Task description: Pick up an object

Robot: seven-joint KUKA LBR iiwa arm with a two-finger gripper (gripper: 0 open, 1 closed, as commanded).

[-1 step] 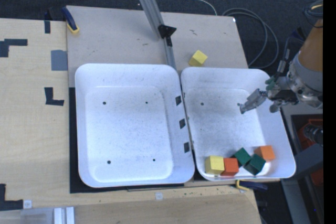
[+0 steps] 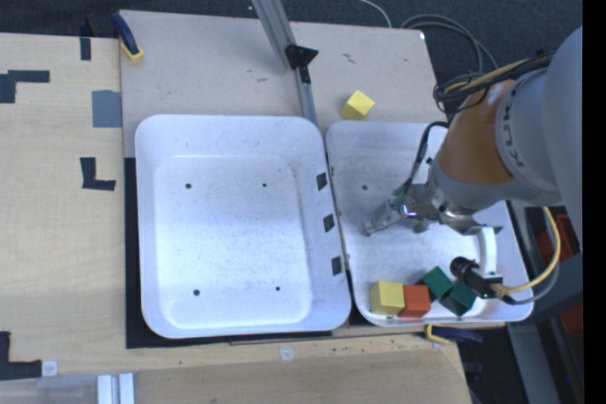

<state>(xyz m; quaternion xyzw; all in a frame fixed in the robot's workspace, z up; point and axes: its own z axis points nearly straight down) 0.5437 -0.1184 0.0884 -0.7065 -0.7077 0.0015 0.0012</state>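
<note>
Gripper (image 2: 383, 220) low over right white bin (image 2: 379, 156); can't tell its grip state.
Yellow block (image 2: 386, 296), orange block (image 2: 416, 299), green blocks (image 2: 447, 289) cluster at its five o'clock; descent here risks closing on bare floor.

**Your arm: grey shell, orange band, metal gripper**

You are looking at a bulky arm (image 2: 559, 128) with a smooth, rounded pale grey casing. A broad orange band (image 2: 473, 142) wraps it just above the wrist, and below that sits a darker grey collar. The gripper (image 2: 379, 222) is small, built of bare silvery metal with dark fittings. Thin black cables loop around the wrist, and a yellow cable trails beside a white bracket with a black knob.
</note>
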